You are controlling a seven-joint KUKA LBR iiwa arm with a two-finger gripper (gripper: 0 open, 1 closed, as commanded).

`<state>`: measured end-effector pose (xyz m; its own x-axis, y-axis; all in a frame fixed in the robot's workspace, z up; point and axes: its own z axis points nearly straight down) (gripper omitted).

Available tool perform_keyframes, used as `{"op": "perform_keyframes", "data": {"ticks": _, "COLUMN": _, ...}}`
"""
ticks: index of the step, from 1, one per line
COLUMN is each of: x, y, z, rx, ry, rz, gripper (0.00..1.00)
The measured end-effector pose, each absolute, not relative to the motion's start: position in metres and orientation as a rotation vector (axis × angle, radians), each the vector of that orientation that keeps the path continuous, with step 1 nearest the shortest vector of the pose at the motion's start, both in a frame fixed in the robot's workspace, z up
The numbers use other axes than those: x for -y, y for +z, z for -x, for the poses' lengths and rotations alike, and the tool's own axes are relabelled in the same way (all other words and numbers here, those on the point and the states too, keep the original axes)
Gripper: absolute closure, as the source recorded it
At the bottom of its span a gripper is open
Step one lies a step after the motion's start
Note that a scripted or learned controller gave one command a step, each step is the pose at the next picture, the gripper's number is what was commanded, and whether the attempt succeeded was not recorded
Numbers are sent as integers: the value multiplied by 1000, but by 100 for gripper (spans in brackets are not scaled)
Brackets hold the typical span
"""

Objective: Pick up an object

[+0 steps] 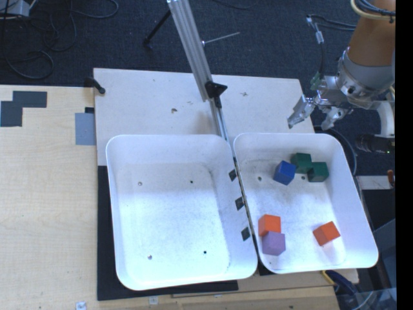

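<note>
The right bin (352,192) holds several small blocks. A blue cube (284,172) lies near its back, with a dark green block (309,166) just to its right. An orange cube (270,225) sits at the bin's front left, touching a purple cube (273,243) in front of it. Another orange cube (326,233) lies at the front right. My gripper (315,113) hangs above the bench just behind the right bin's back rim, open, with nothing between its fingers (297,116).
The left bin (119,192) stands beside the right one, with black clips along the shared rim. A slanted aluminium rail (193,47) rises from behind the bins. Cables lie on the dark floor at the back.
</note>
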<state>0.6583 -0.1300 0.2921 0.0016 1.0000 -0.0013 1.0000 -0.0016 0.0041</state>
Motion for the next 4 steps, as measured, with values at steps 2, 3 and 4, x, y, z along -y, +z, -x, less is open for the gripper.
{"op": "perform_keyframes", "data": {"ticks": 2, "x": 169, "y": 119, "z": -659, "rx": -2206, "ry": 16, "rz": -2206, "gripper": 0}}
{"op": "perform_keyframes", "data": {"ticks": 3, "x": 155, "y": 112, "z": -652, "rx": -2208, "ry": 14, "rz": -2207, "gripper": 0}}
{"op": "perform_keyframes", "data": {"ticks": 4, "x": 153, "y": 112, "z": -652, "rx": -2205, "ry": 16, "rz": -2206, "gripper": 0}}
